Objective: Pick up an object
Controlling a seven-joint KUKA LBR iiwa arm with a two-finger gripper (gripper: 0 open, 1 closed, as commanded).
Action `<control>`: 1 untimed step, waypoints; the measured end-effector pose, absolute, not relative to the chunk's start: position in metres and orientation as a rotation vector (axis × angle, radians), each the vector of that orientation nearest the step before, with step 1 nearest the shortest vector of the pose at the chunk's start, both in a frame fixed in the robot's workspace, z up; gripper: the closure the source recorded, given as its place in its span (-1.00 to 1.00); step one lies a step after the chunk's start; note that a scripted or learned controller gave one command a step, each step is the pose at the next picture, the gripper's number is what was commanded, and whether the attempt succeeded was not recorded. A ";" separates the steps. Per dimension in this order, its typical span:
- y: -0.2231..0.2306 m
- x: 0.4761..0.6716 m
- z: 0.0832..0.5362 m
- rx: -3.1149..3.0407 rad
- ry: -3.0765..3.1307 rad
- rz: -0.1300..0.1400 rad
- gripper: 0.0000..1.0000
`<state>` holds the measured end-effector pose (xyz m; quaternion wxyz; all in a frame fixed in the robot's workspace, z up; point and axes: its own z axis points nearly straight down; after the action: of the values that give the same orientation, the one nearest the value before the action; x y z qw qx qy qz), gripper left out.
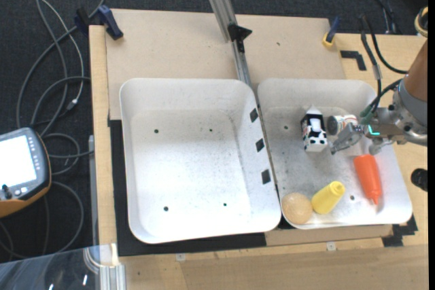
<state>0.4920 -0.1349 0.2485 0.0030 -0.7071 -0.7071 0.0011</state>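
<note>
White plastic makes the two bins on the bench point(170, 51), and in the camera view the right bin point(285, 95) holds a black-and-white cow toy point(313, 132), an orange carrot point(369, 177), a yellow bottle-shaped toy point(327, 197) and a tan round ball point(297, 208). The pincer point(342, 131) reaches in from the right and sits low, just beside the cow toy on its right. I cannot tell if it is released or clenched, and the cow toy stands in the bin, not lifted.

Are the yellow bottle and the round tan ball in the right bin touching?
Touching. The camera view shows the yellow bottle lying with its lower end against the tan ball, no bin floor between them.
</note>
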 end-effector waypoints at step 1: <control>-0.135 0.493 0.250 -2.220 -2.220 -0.001 -1.00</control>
<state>0.4928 -0.1350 0.2502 0.0008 -0.7071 -0.7071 -0.0002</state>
